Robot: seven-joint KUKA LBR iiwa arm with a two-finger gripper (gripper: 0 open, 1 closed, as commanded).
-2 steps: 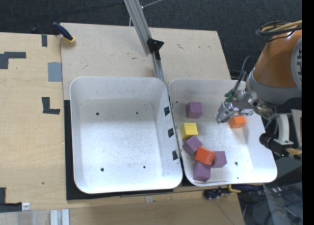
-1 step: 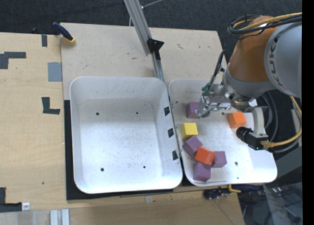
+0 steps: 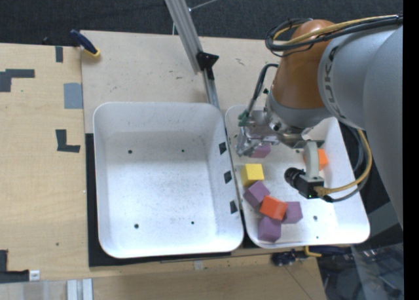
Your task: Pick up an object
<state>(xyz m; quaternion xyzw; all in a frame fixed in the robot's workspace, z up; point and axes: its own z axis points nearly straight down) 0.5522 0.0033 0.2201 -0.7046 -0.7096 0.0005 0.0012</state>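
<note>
Our fingers (image 3: 251, 143) sit low in the right bin (image 3: 340, 226), hard by its left wall; whether they are open or gripping we cannot tell. A purple block (image 3: 262, 151) lies just beside them, the yellow block (image 3: 253, 173) below. We judge a slip likely: wall crowds one side, blocks cluster close.

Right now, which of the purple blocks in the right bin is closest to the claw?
The purple block directly under the claw, above the yellow block. The other purple ones lie lower, around the orange block.
</note>
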